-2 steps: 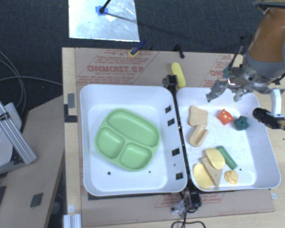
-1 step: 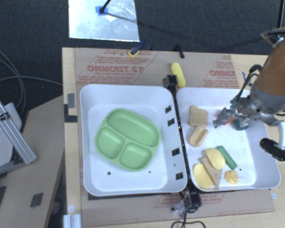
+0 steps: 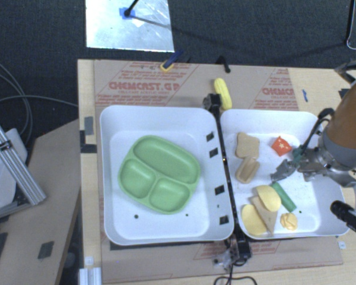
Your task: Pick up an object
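The right bin (image 3: 302,120) holds several toy foods. A tan bread slice (image 3: 247,145) lies at its upper left, with a second tan piece (image 3: 247,170) just below. A small red object (image 3: 280,145) sits near the middle top. Lower down are a green stick (image 3: 284,197), a pale yellow rounded piece (image 3: 269,198), a yellow wedge (image 3: 253,219) and a small yellow lump (image 3: 289,221). My gripper (image 3: 283,171) hangs low over the bin's middle, right of the second tan piece and just above the green stick. Nothing shows held in it.
The left bin (image 3: 115,218) holds a green divided plate (image 3: 159,174). A yellow banana-like toy (image 3: 223,93) lies outside the bins on the cardboard, behind the divider. The arm's grey and orange body (image 3: 347,129) covers the right bin's right side.
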You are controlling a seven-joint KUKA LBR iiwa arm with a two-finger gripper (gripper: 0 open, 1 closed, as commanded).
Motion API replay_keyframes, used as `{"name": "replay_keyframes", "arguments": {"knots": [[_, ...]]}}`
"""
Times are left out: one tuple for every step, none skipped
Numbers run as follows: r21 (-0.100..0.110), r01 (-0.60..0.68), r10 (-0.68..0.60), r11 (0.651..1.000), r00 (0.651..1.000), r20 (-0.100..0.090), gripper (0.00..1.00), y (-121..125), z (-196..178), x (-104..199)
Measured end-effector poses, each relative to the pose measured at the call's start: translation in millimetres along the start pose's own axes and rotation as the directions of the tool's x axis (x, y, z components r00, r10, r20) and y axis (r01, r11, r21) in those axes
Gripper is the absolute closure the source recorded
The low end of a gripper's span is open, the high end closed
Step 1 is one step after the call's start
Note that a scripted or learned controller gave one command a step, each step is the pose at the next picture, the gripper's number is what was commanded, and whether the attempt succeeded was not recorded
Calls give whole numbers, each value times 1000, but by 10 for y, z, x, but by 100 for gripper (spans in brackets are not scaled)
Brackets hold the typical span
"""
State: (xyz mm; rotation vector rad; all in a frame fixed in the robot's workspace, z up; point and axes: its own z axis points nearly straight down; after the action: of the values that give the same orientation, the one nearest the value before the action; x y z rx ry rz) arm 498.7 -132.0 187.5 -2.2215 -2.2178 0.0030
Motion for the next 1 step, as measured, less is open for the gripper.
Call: {"name": "replay_keyframes", "arguments": {"knots": [[-14,-3,3,1000,1000,1,0,-86,1024,-327]]}}
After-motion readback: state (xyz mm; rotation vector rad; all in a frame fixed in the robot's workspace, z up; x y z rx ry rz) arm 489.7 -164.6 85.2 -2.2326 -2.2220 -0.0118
